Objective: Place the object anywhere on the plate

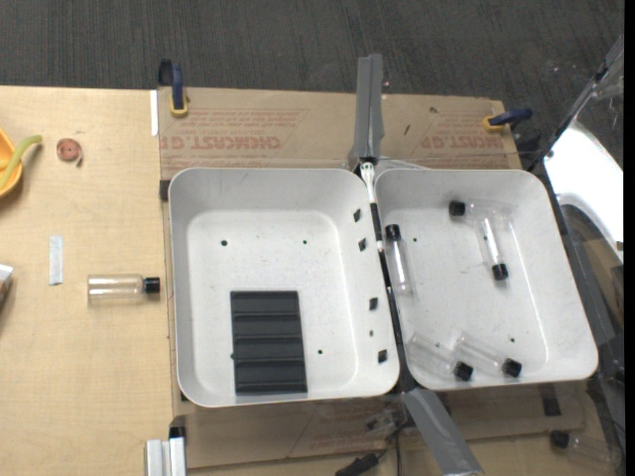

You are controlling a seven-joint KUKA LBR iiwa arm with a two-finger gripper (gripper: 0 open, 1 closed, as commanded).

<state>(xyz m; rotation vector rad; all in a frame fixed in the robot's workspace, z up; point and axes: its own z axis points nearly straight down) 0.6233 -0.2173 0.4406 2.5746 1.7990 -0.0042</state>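
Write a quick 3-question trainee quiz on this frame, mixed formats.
1. True or false: the dark ribbed plate lies in the left bin.
2. How many clear vials with black caps lie in the right bin?
3. The vial outside the bins lies: A) on the wooden bench, left of the bins; B) on the cardboard behind them.

Key: 1 true; 2 five; 3 A.

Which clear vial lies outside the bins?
The vial on the wooden bench left of the left bin; the others lie in the right bin.
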